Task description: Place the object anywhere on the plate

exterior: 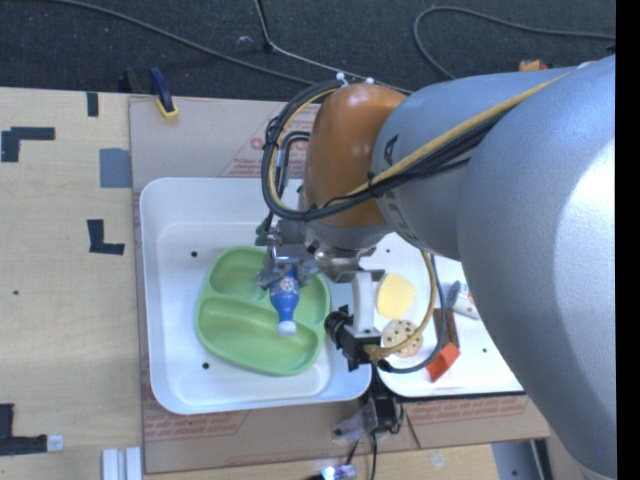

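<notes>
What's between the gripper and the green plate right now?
Camera view: only the blue object, its white tip toward the green plate, its other end at the gripper.

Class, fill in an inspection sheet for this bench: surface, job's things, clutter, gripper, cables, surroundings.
Surface: left bin and right bin, white, on a wooden bench.
Job's things: blue bottle over the green plate in the left bin.
Clutter: yellow piece, holed tan disc, orange piece in the right bin.
Gripper: gripper directly over the bottle; hold unclear.
Cables: black cables on the dark floor.
Surroundings: blue clamp at the bench edge.
</notes>
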You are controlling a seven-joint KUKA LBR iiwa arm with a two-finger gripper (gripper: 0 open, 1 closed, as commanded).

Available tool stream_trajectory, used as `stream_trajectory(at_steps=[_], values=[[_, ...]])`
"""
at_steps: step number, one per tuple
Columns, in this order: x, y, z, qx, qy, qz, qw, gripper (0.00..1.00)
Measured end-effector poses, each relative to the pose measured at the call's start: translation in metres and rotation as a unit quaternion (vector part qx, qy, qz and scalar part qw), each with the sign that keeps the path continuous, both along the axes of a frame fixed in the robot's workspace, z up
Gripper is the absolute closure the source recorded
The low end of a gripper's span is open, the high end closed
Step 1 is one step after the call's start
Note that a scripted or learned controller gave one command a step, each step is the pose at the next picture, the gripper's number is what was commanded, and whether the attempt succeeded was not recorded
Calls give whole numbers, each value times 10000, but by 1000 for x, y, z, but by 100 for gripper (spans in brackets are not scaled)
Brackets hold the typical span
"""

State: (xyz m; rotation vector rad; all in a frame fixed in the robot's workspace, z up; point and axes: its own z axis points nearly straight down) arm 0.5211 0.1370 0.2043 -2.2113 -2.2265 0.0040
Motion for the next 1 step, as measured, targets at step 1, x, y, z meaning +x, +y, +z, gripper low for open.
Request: stream_trajectory(at_steps=[1], values=[[1,-3,0,-7,-6,-20,10000,0]])
